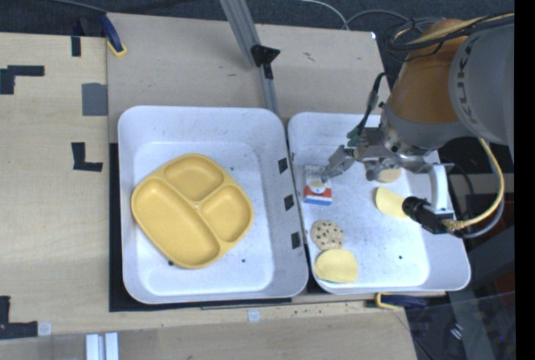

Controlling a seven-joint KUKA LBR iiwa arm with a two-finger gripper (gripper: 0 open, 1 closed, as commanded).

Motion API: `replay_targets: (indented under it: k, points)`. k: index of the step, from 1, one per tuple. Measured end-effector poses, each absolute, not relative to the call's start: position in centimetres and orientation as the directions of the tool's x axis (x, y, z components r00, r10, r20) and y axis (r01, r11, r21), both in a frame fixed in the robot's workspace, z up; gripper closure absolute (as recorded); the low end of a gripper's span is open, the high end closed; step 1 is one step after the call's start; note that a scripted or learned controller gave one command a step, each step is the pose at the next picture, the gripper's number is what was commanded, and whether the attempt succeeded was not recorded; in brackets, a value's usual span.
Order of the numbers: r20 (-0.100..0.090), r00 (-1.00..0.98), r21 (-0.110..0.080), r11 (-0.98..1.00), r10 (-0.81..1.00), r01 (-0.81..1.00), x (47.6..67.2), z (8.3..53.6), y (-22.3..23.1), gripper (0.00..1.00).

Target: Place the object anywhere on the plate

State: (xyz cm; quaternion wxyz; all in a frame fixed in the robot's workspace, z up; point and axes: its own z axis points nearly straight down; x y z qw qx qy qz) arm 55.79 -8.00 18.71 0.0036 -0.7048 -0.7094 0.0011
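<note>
While the yellow plate (192,209) waited in the left bin (134,266), the gripper (324,171) hovered over a small carton (317,193), its grip impossible to tell.

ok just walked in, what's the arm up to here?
The arm's gripper is down in the right bin, right beside a small red, white and blue item; no hold is visible. A cookie and two yellow pieces also lie in that bin. The yellow divided plate sits in the left bin with nothing on it yet.
</note>
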Motion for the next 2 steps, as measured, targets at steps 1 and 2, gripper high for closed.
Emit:
replay_targets:
  k: [1, 2]
  points:
    - [0.001, -0.003, -0.003, 0.003, 1.000, 1.000, 55.9, 19.8, -8.4, 1.00]
    - [0.001, -0.005, -0.001, 0.005, 1.000, 1.000, 59.2, 18.7, -5.6, 1.00]
